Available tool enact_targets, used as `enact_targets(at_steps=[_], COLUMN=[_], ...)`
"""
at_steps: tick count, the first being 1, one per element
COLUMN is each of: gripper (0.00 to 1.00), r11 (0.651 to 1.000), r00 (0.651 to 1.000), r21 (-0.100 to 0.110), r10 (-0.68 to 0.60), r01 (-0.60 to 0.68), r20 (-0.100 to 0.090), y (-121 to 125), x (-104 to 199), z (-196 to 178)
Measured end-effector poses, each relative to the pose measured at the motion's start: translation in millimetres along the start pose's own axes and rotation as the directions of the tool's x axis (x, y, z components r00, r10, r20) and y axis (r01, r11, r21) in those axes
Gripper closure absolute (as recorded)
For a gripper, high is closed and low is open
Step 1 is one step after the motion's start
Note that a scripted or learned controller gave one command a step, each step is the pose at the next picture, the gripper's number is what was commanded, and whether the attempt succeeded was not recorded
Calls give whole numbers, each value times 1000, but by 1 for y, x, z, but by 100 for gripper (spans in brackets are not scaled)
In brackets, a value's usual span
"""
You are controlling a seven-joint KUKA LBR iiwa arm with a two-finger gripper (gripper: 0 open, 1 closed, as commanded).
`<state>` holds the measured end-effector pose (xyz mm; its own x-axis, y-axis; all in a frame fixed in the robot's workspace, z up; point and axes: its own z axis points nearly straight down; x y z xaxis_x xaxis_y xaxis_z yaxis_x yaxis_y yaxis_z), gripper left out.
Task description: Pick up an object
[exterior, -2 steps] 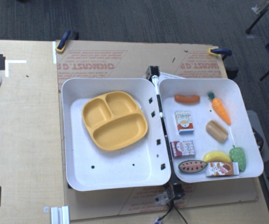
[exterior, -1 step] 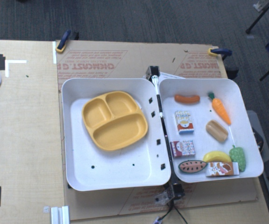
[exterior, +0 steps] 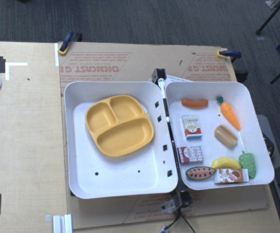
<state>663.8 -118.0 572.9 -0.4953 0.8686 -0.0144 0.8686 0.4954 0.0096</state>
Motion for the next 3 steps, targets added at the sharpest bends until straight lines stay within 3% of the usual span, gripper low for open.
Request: enact_targets(at_steps=[3], gripper=[100], r11=[1000], r00=[1000], r21=[-9], r10=[-5], r01=[5], r20=[10], y=[4], x=[-1], z=[-28])
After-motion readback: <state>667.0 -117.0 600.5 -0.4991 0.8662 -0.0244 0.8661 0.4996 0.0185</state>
